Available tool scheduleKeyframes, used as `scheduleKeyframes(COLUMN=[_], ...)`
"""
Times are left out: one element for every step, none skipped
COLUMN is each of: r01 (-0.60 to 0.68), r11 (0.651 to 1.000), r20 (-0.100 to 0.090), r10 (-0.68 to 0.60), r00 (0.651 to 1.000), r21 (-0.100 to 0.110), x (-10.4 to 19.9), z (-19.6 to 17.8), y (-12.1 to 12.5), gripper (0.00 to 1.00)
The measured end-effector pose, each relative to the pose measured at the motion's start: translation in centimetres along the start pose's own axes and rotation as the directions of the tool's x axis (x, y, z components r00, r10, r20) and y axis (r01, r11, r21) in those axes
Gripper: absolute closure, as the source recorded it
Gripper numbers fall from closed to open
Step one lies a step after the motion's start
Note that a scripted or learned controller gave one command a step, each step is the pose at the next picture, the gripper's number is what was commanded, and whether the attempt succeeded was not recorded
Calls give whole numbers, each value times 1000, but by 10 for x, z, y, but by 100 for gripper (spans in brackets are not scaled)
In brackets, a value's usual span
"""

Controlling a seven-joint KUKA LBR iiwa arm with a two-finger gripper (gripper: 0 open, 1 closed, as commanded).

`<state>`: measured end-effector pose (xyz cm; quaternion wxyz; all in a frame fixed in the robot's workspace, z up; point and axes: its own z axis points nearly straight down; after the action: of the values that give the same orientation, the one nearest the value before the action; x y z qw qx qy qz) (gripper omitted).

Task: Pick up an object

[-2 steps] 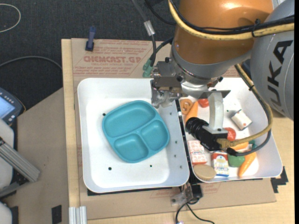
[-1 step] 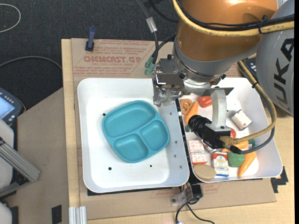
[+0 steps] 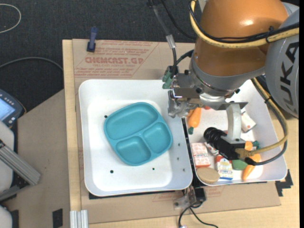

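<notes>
In the right bin [image 3: 264, 109], up by its far left corner, an orange carrot [image 3: 194, 118] looks like the easiest pick, since the gripper [image 3: 177, 105] hangs just beside it, over the wall between the bins. Whether the gripper is spread or closed, I can't tell; the wrist hides it. The blue plate [image 3: 137, 133] lies alone in the left bin [image 3: 94, 127].

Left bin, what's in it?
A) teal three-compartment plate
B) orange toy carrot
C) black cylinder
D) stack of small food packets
A: the teal three-compartment plate lies flat in the left bin, while the orange toy carrot is across the divider in the right bin.
</notes>
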<state>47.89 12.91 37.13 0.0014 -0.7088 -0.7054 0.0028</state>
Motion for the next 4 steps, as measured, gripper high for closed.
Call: scheduleKeyframes(r01=[10,9,8,0], r11=[1000,1000,1000,1000], r20=[-9,-4,0,-5], r10=[-10,-9,-8,0], r00=[1000,1000,1000,1000], r21=[-22,-9,2,-15], x=[43,91,96,45], z=[-125,-114,-60,-130], y=[12,40,-3,0], gripper=[100,100,100,100])
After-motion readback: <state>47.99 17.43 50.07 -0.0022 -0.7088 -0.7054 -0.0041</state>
